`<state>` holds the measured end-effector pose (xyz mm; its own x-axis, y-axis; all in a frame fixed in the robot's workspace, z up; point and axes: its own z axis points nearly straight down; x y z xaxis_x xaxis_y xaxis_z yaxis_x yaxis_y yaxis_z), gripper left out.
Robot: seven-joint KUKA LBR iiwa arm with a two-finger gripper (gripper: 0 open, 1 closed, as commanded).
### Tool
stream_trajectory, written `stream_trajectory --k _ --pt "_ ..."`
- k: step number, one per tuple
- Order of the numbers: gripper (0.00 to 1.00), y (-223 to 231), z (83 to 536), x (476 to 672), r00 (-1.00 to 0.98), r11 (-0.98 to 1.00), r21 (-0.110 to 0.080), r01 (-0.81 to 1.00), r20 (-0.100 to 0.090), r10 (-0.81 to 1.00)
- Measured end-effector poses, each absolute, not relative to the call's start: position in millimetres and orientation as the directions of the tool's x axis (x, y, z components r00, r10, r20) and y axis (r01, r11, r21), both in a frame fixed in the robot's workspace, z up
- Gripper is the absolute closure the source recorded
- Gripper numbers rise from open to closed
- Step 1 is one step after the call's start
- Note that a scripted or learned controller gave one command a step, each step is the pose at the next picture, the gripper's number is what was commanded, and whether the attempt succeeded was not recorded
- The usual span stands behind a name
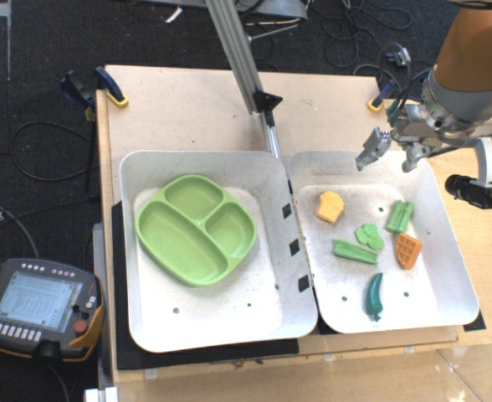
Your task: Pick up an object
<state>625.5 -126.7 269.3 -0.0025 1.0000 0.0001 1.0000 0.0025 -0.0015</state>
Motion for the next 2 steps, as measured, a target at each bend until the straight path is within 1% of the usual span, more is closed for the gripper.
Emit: stream_trajectory --k 1,2 --pt "1.00 -126.3 279.5 626.1 -0.006 0.006 0.000 1.000 0.000 1.000" --pt "1.00 -78.5 265.4 596.4 -0.006 0.006 -0.003 1.000 0.001 1.000"
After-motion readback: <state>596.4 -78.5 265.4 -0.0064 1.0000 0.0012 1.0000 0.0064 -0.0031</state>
